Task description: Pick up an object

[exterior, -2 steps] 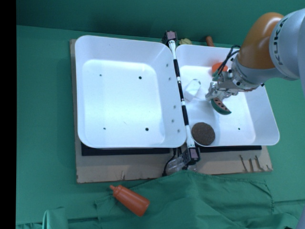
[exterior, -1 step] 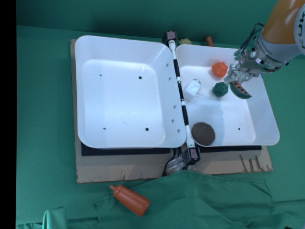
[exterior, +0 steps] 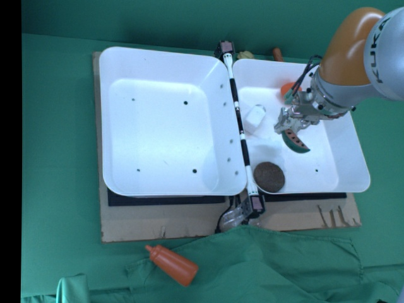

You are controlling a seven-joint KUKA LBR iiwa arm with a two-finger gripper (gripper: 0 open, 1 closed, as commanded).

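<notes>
My gripper (exterior: 287,126) hangs over the middle of the right bin (exterior: 350,163), reaching in from the right. A watermelon slice (exterior: 297,142), red with a green rind, lies directly under its tip and touches or nearly touches it. Whether the slice is gripped cannot be made out. A white cube (exterior: 255,117) sits just left of the gripper, near the divider. A dark brown round disc (exterior: 269,177) rests at the bin's front left. An orange object (exterior: 287,88) peeks out behind the wrist, partly hidden.
The left bin (exterior: 120,68) lies beside the right one, joined by a black-and-white divider (exterior: 238,118). An orange bottle (exterior: 172,265) lies on the green cloth in front of the bench. Small items (exterior: 276,53) sit behind the right bin's far rim.
</notes>
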